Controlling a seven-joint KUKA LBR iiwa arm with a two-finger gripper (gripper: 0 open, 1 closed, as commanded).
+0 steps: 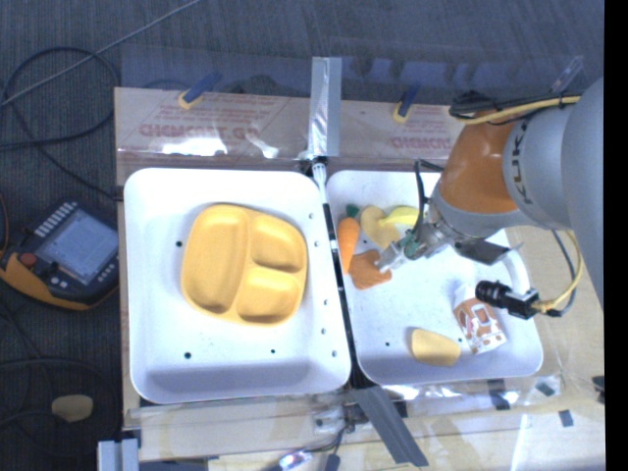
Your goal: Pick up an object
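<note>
Two white bins on a bench, dark carpet all around.
The gripper (392, 256) is low in the right bin (510, 366) – its fingers can't be made out – and a yellow tray (245, 263) fills the left bin (157, 361).

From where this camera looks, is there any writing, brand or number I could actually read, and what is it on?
None can be read.
Red lettering on the plastic sheet behind the bins: mirrored and blurred, unreadable.
Screen of the handheld control pad on the floor: too small to read.
Red and white printed packet in the right bin: pattern only, no legible words.
</note>
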